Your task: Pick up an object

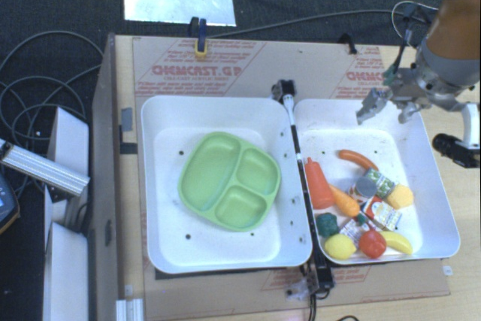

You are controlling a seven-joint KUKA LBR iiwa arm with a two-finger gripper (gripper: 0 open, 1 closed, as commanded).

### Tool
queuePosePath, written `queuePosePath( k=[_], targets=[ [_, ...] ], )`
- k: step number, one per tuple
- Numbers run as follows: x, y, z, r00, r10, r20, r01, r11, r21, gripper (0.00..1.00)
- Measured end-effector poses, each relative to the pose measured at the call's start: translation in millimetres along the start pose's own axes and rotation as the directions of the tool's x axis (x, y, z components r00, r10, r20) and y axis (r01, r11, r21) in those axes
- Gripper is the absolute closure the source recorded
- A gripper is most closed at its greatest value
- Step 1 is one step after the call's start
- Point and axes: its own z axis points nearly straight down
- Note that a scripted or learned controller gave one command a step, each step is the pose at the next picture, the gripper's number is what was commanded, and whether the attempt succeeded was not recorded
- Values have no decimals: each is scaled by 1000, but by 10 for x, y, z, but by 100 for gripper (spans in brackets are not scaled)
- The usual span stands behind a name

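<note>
Bench (pixel 225 71) bearing two white bins (pixel 218 255)

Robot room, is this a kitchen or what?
Probably a robot lab, not a kitchen: an arm hangs over two white bins, toy food fills one, and loose cables run across the floor.

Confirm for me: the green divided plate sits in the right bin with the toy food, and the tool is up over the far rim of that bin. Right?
Not quite. The camera view shows the green divided plate alone in the left bin; the toy food is piled in the right bin. The tool is indeed over the right bin's far rim.
</note>
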Motion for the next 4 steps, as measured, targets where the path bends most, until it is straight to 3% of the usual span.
queuePosePath(
  k=[1, 2, 3, 4],
  targets=[
    [-429, -327, 1820, 1000, 2, 1, -2, 1000, -1, 0],
    [-779, 252, 1814, 1000, 0, 2, 0, 1000, -2, 0],
    [-778, 263, 1703, 1000, -2, 2, 2, 1000, -5, 100],
    [-938, -28, 1249, 1000, 2, 1, -2, 1000, -2, 100]
  ],
)
